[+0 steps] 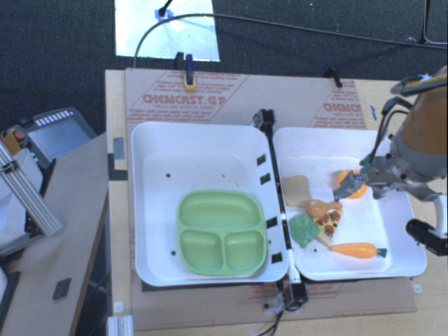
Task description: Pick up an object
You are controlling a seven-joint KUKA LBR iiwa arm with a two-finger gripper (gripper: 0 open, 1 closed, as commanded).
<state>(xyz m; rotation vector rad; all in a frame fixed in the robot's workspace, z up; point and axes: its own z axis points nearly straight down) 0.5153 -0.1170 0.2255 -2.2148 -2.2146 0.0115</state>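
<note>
**Arm low over the right bin, grasp not yet confirmed**

The gripper (355, 182) sits down inside the right bin (392, 142), at the orange round piece (352, 186) near the bin's middle. Whether the fingers are spread or closed I cannot tell; they are small and dark against the toy, and nothing shows clearly between them. My reading is that the step in hand is the approach or closing on that orange piece, with no lift begun.

The next move calls for a firm closing on the piece and then a straight rise, keeping clear of the neighbours just to its left.

Counted, the right bin holds six toy foods: the orange round piece, a tan bread slice (295, 186), an orange-brown drumstick-like piece (320, 206), a pizza slice (329, 220), a green leafy piece (303, 229) and a carrot (357, 250). The last four lie close together, some touching. The left bin (199, 142) holds one green divided plate (222, 231) with three compartments. Two bins stand on the worktop (238, 93), served by one arm.
</note>
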